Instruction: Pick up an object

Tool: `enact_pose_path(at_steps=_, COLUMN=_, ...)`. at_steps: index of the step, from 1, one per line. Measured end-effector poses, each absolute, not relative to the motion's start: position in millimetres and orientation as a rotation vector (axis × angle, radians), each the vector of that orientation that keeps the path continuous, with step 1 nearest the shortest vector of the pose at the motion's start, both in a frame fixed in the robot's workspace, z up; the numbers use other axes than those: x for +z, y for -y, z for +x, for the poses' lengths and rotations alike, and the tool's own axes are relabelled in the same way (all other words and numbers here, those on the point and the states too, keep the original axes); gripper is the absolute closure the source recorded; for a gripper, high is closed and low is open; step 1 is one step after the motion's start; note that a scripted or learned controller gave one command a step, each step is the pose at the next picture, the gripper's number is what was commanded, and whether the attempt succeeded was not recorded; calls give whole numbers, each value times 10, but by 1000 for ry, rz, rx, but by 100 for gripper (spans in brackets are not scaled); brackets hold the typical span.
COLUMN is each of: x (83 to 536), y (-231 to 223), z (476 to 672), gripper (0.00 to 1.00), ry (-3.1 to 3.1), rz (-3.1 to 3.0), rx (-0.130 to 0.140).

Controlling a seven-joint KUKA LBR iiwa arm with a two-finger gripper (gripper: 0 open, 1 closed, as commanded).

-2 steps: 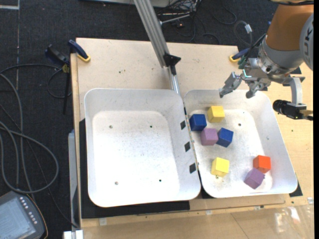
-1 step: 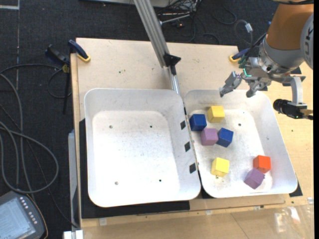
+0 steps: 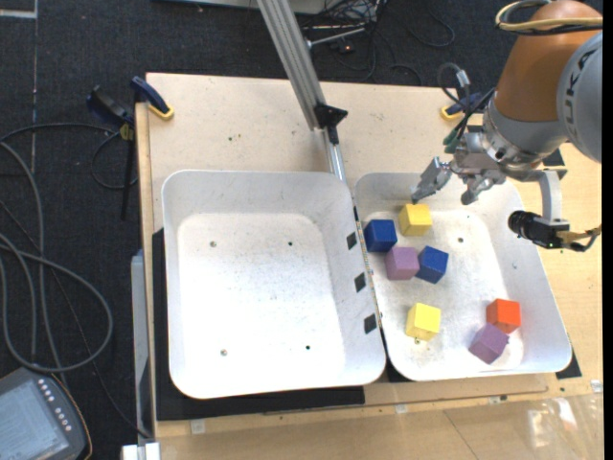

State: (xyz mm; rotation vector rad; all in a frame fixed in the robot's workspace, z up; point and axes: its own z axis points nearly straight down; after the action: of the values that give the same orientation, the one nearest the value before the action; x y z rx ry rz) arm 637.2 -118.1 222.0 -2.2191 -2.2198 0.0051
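My gripper (image 3: 448,189) hangs above the back of the right bin (image 3: 536,286), its two fingers (image 3: 427,183) spread open with nothing between them. Just below and left of it lies a yellow cube (image 3: 417,218). Beside that cube sit a blue cube (image 3: 380,235), a purple cube (image 3: 402,263) and a second blue cube (image 3: 433,264). Nearer the front lie another yellow cube (image 3: 423,320), an orange cube (image 3: 504,313) and a purple cube (image 3: 489,343).
The left bin (image 3: 254,281) adjoins the right one, and their rims meet in a ridge near the blue cube. A slanted metal pole (image 3: 292,46) rises from the bench behind the bins. Clamps sit at the bench's back corners.
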Motion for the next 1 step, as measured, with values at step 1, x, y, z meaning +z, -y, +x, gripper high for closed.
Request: enact_pose_path(at_steps=1, x=1774, y=1179, z=6316, gripper=0, ry=2218, rz=-2220, rx=5)
